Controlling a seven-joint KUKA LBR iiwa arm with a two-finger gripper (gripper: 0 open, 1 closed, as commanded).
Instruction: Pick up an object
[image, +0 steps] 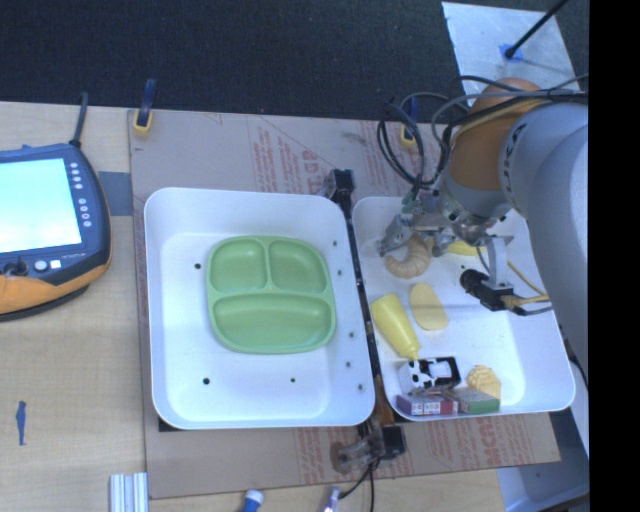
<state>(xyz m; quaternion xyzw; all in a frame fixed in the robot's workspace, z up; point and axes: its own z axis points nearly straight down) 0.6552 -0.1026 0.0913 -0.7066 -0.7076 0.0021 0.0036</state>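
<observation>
Camera view takes in the worktop (90, 400) with two white bins: the left bin (170, 300) carries a green divided plate (268, 294), the right bin (540, 350) a scatter of toy food. Over its far end the arm (530, 150) has its end effector (415, 238) spread open just above a tan bun-like piece (408, 263), gripping nothing. Closing off-centre could squirt that rounded piece aside, or nudge the yellow bottle (395, 323) nearby.

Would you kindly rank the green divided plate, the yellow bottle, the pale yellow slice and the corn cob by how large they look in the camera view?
1. green divided plate
2. yellow bottle
3. pale yellow slice
4. corn cob

The slice and the cob look close in size, so their order is unsure.
</observation>
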